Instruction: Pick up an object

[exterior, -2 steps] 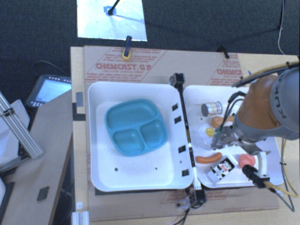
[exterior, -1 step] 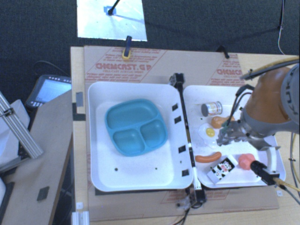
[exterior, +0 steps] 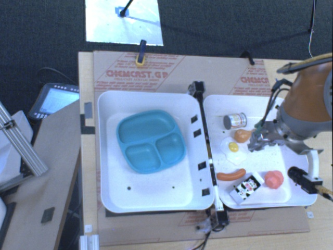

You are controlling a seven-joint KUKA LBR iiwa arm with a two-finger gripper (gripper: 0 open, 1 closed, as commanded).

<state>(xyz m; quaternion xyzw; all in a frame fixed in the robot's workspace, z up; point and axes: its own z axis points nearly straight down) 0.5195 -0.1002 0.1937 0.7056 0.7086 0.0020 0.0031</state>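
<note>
We see the arm [exterior: 307,103] reaching in over the right bin [exterior: 218,105], its tool [exterior: 258,139] lowered among the items there. We take the orange-brown lump [exterior: 242,136] in that bin as our landmark. The tool sits just to the right of the lump, close to it or touching; we cannot tell which, and we cannot tell how the tool is set.

Just above the lump lies a small can [exterior: 235,121] on its side. Below and slightly left of the lump is a fried egg toy [exterior: 232,147]. Further below it lie a sausage [exterior: 231,175], a black-and-white box [exterior: 246,187] and, to the lower right, a pink ball [exterior: 274,179]. Well to the left of the lump, in the left bin [exterior: 104,155], rests a blue divided tray [exterior: 151,140]. Both bins stand on the worktop [exterior: 171,69].
</note>
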